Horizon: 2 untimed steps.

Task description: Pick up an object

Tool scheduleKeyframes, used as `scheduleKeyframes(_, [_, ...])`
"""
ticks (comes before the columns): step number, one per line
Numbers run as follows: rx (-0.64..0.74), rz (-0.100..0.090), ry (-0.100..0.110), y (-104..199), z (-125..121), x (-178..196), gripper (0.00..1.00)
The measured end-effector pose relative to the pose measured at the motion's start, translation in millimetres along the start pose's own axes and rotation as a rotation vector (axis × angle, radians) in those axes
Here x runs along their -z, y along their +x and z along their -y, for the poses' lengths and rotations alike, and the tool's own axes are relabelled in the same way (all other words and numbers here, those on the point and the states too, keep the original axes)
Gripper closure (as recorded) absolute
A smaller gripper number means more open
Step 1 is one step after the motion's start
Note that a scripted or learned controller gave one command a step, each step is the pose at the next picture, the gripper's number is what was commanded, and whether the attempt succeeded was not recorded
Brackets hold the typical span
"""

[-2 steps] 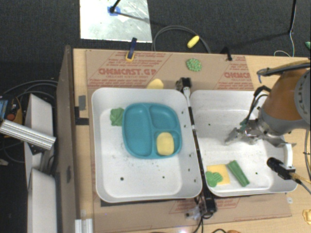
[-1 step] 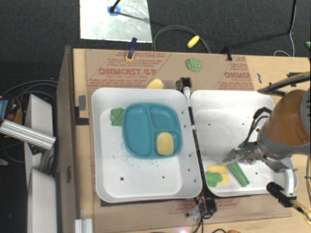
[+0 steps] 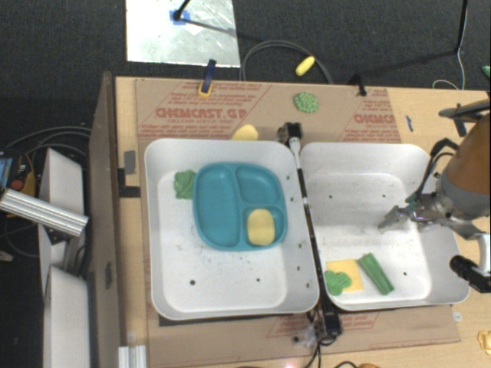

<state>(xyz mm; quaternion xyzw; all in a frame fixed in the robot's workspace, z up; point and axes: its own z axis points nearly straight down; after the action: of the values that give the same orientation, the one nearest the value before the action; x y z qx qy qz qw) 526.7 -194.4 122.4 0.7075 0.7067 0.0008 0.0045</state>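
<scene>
The end effector [image 3: 393, 219] hovers over the right bin [image 3: 360, 167], its fingers apart and holding nothing. The green stick [image 3: 376, 273], a likely pick target, lies near the bin's front wall, below the end effector.

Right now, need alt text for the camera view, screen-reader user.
Seen from above, a grey robot arm's gripper hangs over the right white bin, which holds a green stick, a yellow slice and a green leafy piece near its front. The left white bin holds a blue divided plate carrying a yellow item.
</scene>
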Motion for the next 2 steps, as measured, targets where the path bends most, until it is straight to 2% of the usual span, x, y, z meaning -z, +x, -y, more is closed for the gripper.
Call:
scheduleKeyframes(1, [0.007, -0.007, 0.009, 59.2, 41.7, -38.9, 0.00])
scheduleKeyframes(2, [0.001, 0.006, -0.012, -17.8, -12.9, 96.5, 0.00])
